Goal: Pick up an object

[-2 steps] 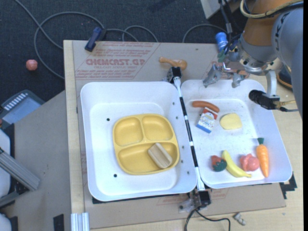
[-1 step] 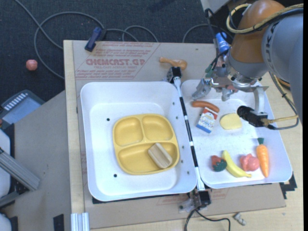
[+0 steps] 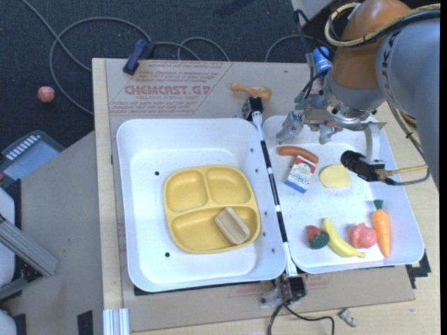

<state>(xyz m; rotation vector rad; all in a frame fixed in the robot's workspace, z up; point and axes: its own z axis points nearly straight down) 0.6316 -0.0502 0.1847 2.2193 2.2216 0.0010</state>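
Yellow plastic banana [image 3: 341, 240] lies at the near edge of the right white bin [image 3: 405, 211], with a small red-and-green toy fruit [image 3: 316, 236] touching its left end and a pink toy piece [image 3: 362, 235] and an orange toy carrot [image 3: 381, 231] just to its right. Beyond the banana sit a pale yellow round slice [image 3: 335, 176], a small white-and-blue carton [image 3: 300, 174] and a red sausage [image 3: 297, 153]. Above the sausage, at the bin's far rim, hangs the grey two-finger gripper [image 3: 307, 125]; its fingers appear spread apart, with nothing between them. No object has been picked yet; the sausage and carton look like the nearest candidates.

Left of the banana, the other white bin [image 3: 133, 187] holds a yellow compartment tray [image 3: 183, 190] with a tan bread piece [image 3: 232, 225] in its near section.

The risk, I judge, is crowding: the sausage almost touches the carton, so a descending finger could land on one and shove both aside, and the round sausage could roll out of a pinch.
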